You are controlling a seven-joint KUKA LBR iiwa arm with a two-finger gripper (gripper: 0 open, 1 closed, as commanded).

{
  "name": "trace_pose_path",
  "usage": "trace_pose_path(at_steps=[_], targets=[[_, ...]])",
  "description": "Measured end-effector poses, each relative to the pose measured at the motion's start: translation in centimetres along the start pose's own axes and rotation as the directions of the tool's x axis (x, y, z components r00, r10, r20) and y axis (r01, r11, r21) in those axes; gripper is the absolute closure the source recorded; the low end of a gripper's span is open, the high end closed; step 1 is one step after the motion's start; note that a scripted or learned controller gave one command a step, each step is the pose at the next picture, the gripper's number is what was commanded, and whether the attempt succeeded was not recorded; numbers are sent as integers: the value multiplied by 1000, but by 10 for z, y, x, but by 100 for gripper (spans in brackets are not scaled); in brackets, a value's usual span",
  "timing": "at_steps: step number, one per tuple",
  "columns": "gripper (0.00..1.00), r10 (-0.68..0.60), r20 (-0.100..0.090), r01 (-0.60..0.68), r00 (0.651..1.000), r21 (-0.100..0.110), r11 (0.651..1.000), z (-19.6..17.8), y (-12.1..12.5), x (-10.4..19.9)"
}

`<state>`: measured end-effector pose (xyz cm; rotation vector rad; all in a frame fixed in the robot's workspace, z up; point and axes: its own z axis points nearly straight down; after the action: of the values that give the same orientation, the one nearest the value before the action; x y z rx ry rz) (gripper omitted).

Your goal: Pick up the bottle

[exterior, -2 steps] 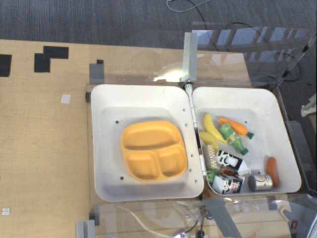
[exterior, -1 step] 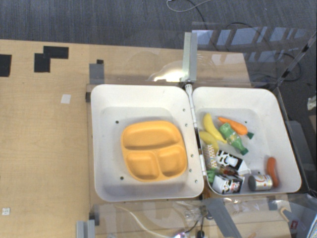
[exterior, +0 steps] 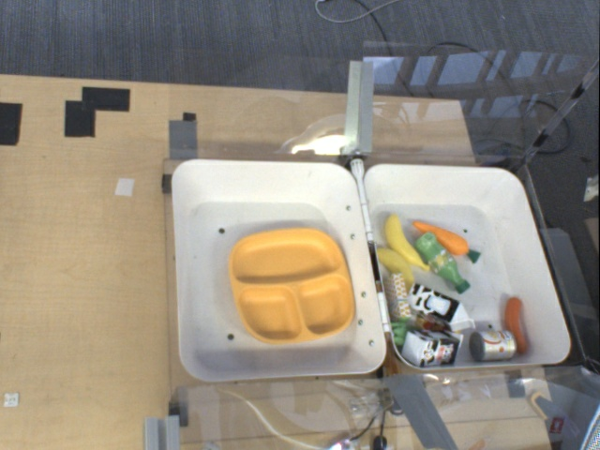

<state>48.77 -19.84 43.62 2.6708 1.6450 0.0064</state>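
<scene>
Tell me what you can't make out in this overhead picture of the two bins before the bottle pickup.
- Green plastic bottle, camera view: its label is too small to read, and an orange toy carrot lies against it.
- Cluster of small black-and-white cartons: they overlap, so the count and shapes are unclear.
- Silver can: the print is too blurred to read.
- Yellow divided tray: it hides the bin floor beneath.

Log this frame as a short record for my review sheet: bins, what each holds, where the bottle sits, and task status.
left bin: holds an orange divided tray
right bin: holds a cluster of toy food and containers
bottle: green, lying on its side mid-bin, touching the carrot and beside the bananas
other items: sausage near the right wall, can near the front wall, black-and-white cartons at the front left
task status: bottle not yet picked up, resting in the bin
</scene>
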Motion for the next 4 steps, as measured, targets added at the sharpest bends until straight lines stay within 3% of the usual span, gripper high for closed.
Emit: trace_pose_path(at_steps=[1, 2, 3, 4], targets=[[0, 448, 2, -448, 894, 2, 894, 1, 3, 2], [0, 725, 3, -725, 689, 3, 689, 30, 3, -7], [100, 719, 0, -719, 695, 1, 695, 18, 4, -5], [0, 719, 0, -719, 695, 1, 695, 19, 4, -5]])
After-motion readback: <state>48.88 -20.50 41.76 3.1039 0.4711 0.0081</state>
